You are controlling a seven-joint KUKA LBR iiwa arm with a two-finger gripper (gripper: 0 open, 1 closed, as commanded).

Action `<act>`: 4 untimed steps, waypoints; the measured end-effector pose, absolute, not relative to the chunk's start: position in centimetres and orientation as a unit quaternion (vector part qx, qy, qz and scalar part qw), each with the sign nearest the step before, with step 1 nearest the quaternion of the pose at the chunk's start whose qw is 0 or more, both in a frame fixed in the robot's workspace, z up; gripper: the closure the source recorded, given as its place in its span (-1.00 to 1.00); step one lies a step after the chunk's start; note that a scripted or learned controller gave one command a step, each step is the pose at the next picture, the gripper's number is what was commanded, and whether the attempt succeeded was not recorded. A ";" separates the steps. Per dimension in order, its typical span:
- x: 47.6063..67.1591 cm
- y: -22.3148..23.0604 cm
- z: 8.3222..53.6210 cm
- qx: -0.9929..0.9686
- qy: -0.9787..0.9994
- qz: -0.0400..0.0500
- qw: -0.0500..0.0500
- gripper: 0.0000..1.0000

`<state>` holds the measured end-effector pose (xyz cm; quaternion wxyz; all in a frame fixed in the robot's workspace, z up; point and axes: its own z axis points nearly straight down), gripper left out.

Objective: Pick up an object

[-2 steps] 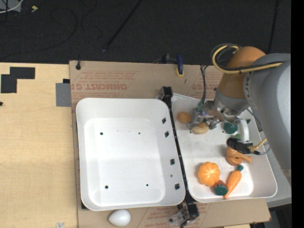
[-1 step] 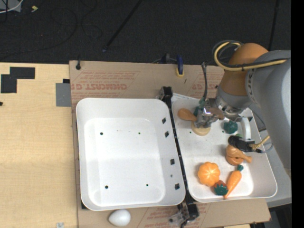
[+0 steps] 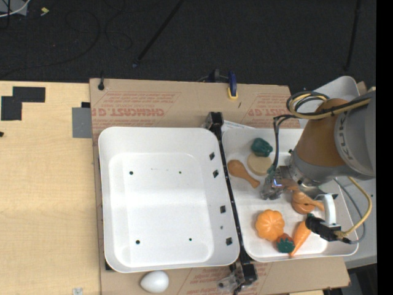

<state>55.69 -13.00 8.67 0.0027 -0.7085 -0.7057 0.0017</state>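
Observation:
My gripper point(image 3: 270, 189) reaches down into the middle of the right bin point(image 3: 245, 232), below the orange-banded wrist. It hangs just right of a brown wooden spoon-shaped toy point(image 3: 242, 172) and below a tan round piece point(image 3: 260, 164). A dark green toy point(image 3: 262, 146) lies at the bin's far side. An orange pumpkin point(image 3: 270, 224) and an orange carrot with a green top point(image 3: 297, 238) lie near the front. An orange-brown toy point(image 3: 303, 201) sits right beside the gripper.
The left bin point(image 3: 123, 165) stands beside the right one, joined by a black divider strip point(image 3: 224, 189). A white egg point(image 3: 154, 281) lies on the cardboard in front of the left bin. Cables loop around the arm at the right.

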 end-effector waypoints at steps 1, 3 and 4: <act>54.7 -2.2 26.9 -0.703 -0.711 -0.007 -0.003 1.00; 50.4 -4.5 19.9 -0.708 -0.707 0.001 0.002 -1.00; 47.2 -8.8 10.7 -0.709 -0.705 0.004 0.004 -1.00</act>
